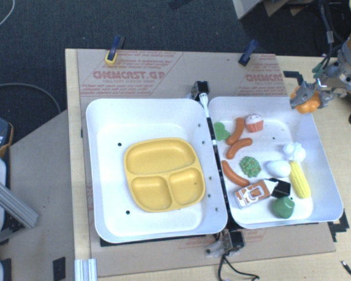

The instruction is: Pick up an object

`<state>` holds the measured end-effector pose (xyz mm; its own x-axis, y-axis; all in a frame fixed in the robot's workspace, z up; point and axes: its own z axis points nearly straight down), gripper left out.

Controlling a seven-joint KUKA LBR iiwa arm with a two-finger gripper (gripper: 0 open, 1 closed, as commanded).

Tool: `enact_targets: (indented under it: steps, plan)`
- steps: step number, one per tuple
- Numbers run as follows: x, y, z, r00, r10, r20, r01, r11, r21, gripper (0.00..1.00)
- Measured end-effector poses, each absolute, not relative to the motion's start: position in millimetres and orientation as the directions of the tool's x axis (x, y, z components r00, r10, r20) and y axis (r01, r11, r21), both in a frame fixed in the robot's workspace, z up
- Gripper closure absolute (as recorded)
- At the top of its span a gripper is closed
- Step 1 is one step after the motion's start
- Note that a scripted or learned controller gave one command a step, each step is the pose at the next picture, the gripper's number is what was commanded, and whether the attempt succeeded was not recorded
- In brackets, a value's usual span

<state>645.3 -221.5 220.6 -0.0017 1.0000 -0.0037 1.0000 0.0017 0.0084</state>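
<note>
tray [162, 171]: mustard yellow, in the white left bin [99, 157]
corn [299, 179]: yellow, right of the tray
sausages [238, 147]: orange-red
broccoli [250, 166]: speckled green
cupcake [254, 122]: pink and white
table [82, 81]: tan with red lettering

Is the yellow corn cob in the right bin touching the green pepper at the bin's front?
Apart. The camera view shows white bin floor between the yellow corn cob and the green pepper.

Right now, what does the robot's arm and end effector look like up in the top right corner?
The end effector is a small metallic grey assembly with thin teal and dark wires around it, and an orange patch at its tip. Behind it the wrist is a rounded silvery-grey housing. A black cable runs down towards it from above. At this size, no markings can be read.
</note>
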Motion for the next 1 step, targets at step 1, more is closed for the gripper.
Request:
enact_targets:
  steps: [1]
  plan:
    - [619.0, -176.2, 213.3, -0.003, 1.000, 0.002, 1.000, 0.003, -0.004, 1.00]
